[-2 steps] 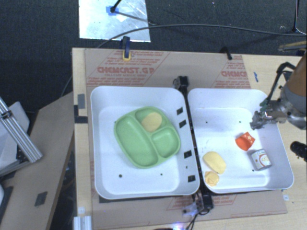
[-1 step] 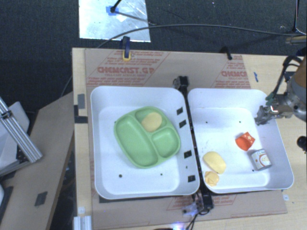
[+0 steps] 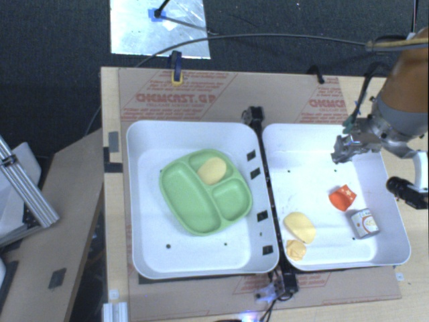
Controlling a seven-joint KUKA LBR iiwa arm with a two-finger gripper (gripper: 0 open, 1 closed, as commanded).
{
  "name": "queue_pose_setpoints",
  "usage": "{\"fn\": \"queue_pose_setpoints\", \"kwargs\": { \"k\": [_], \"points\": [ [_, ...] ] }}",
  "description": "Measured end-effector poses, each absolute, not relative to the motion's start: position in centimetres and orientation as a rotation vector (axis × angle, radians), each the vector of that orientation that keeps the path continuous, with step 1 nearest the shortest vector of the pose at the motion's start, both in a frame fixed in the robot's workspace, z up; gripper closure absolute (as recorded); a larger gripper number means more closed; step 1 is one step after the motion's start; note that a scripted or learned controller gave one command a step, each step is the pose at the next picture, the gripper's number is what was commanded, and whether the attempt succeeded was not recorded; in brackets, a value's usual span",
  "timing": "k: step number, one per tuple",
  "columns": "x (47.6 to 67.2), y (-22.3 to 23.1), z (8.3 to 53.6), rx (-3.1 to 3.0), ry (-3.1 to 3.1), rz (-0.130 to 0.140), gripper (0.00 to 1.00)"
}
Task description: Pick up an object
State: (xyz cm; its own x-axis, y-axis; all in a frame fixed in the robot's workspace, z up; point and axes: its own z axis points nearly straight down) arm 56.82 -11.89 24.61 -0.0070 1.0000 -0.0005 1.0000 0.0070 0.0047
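End effector (image 3: 343,149) hangs over the upper right part of the right bin (image 3: 301,139), nothing visibly between its tips; how wide it stands, cannot tell. Orange piece (image 3: 342,197) lies just below it on the bin floor, apart from it. Small can (image 3: 364,223) further down to the right. Two yellow lumps near the bin's lower left: big one (image 3: 300,226), small one (image 3: 295,249) beside it. Left bin (image 3: 154,139) has a green tray (image 3: 194,203) with a yellow lump (image 3: 213,170) in its upper compartment.
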Motion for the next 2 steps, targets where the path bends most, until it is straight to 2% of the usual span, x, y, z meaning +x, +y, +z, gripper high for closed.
{"fn": "queue_pose_setpoints", "kwargs": {
  "k": [2],
  "points": [
    [59.6,-3.0,22.6,2.215,2.224,0.002,1.0]
  ]
}}
